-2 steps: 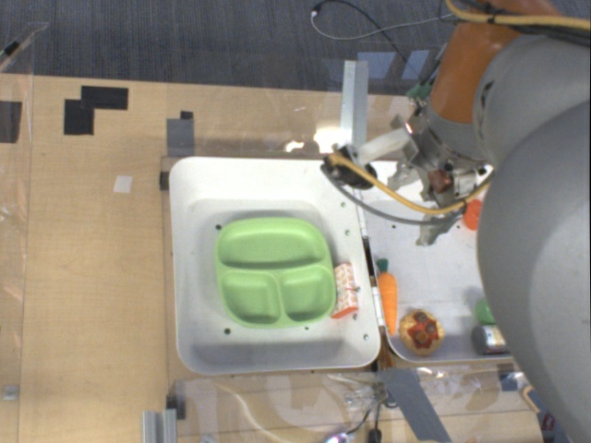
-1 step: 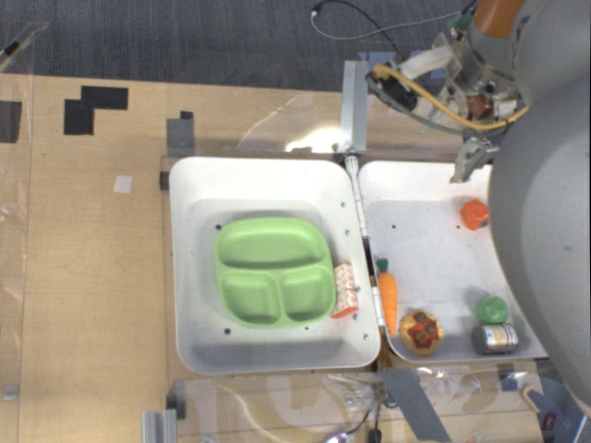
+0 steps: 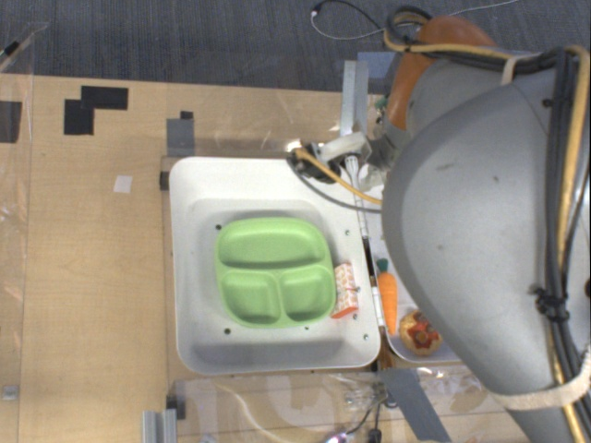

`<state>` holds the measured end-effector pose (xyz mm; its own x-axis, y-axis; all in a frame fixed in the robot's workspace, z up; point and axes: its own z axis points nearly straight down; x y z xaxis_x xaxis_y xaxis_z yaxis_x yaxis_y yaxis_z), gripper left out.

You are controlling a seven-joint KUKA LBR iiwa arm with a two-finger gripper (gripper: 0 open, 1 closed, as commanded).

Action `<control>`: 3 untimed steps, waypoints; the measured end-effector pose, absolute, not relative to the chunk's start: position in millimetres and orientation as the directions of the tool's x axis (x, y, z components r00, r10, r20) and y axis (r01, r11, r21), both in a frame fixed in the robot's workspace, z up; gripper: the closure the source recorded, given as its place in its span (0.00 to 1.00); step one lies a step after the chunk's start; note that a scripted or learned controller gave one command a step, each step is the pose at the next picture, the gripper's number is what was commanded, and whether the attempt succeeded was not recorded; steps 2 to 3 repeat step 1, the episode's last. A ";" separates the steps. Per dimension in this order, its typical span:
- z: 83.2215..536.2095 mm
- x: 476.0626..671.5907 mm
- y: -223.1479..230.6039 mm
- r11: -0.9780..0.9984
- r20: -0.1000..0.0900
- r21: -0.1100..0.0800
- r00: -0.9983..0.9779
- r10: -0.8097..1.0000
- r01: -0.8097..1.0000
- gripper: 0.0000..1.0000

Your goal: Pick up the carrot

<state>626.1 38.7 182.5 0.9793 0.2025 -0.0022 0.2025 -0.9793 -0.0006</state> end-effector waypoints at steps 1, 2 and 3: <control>193.2 627.3 38.6 -0.979 -0.001 -0.001 0.979 0.202 0.202 1.00; 193.2 627.3 38.6 -0.979 -0.001 -0.001 0.979 0.202 0.202 1.00; 193.2 627.3 38.6 -0.979 -0.001 -0.001 0.979 0.202 0.202 1.00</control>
